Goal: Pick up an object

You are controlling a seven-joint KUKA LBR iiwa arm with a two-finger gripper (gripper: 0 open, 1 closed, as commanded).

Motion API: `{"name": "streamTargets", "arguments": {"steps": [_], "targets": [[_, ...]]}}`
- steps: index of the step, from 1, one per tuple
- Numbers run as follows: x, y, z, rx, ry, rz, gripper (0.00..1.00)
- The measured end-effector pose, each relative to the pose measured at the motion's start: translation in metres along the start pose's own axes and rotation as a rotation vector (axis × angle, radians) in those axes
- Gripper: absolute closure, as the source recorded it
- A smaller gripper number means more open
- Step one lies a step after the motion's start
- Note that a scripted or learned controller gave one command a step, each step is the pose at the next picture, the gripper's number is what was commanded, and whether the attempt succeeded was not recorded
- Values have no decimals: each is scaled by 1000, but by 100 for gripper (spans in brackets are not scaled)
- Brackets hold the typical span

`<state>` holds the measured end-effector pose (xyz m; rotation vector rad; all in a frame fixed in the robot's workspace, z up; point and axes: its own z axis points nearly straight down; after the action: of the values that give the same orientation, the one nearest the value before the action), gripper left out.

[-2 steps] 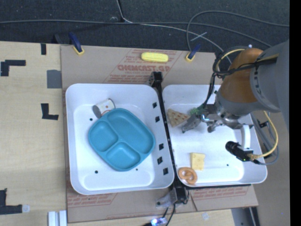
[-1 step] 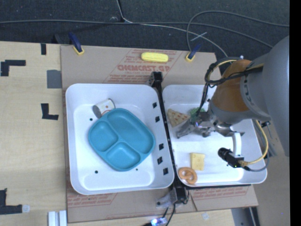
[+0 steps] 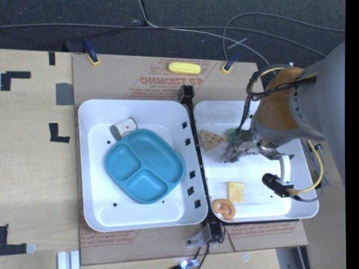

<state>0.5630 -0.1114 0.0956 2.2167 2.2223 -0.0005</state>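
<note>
The grey arm (image 3: pixel 314 102) looms at the right of the frame, its pincer (image 3: pixel 233 152) low in the right bin (image 3: pixel 297 209); I cannot tell its state. Just left lies a cracker wedge (image 3: pixel 210 139), below a cheese square (image 3: pixel 236 192), a pretzel (image 3: pixel 223 208). The left bin (image 3: pixel 90 167) holds a blue tray (image 3: pixel 145 165).

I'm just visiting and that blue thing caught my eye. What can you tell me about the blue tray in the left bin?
The blue tray looks like smooth plastic, with rounded corners and three shallow compartments. It lies flat, open side up and turned at a slant, in the middle of the left bin. A small cup-like object lies by its upper-left corner.
</note>
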Motion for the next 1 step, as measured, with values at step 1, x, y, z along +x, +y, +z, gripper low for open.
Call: {"name": "streamTargets", "arguments": {"steps": [1], "targets": [[4, 7, -45, -1, 2, 1, 100]]}}
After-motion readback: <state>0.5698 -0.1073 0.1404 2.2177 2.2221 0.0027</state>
